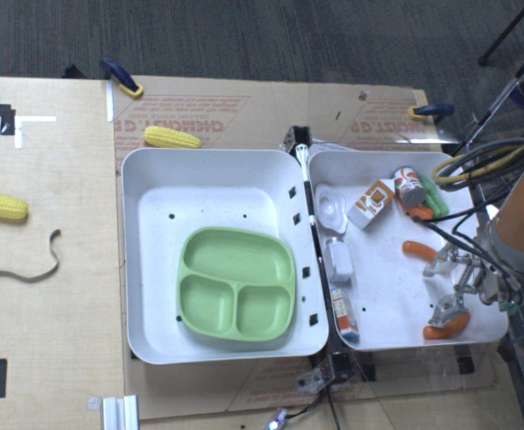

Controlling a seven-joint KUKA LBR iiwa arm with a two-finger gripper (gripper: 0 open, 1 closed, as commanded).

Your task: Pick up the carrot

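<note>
A carrot [446,328] lies near the right bin's [378,334] front edge, long axis roughly left-right, just beneath the gripper [459,285], whose finger spread cannot be made out. Farther back rest a second orange piece [418,250], a carton [372,203] and a can [409,186]. The left bin [154,186] holds a green plate [237,285].

arm [521,213] cut off at right edge, tool [463,285] fingers indistinct

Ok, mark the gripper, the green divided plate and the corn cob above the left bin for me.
gripper [454,294], camera view, between its fingertips over the right bin.
green divided plate [237,253], camera view, bare floor of its large upper compartment.
corn cob [171,137], camera view, middle of the cob.
</note>
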